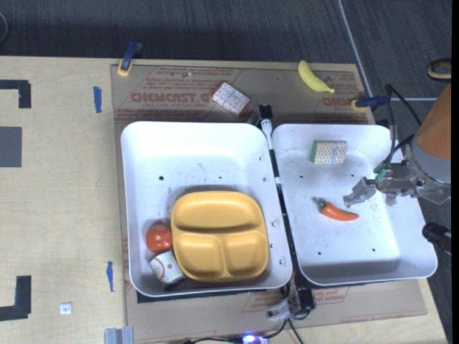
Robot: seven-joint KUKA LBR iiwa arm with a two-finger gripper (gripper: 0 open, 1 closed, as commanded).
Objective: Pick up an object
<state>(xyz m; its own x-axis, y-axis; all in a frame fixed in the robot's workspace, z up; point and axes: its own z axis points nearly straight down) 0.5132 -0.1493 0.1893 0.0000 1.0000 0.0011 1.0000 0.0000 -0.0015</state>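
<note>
Gripper [361, 192] is hanging over the right bin [373, 253], fingers slightly apart with nothing between them. A little orange chili pepper [337, 211] lies just below-left of the tips, sponge [329, 151] further back. The left bin [143, 192] has a yellow divided tray [217, 233] crowding a tomato [158, 237].

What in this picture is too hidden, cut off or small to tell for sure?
- Gripper, camera view: too small and blurred to judge its fingers.
- Arm: cut off by the right edge.
- Red ball and small round object in the left bin: partly hidden by the yellow tray.
- Small packet behind the bins: print too small to read.
- Box in the right bin: label unreadable.
</note>
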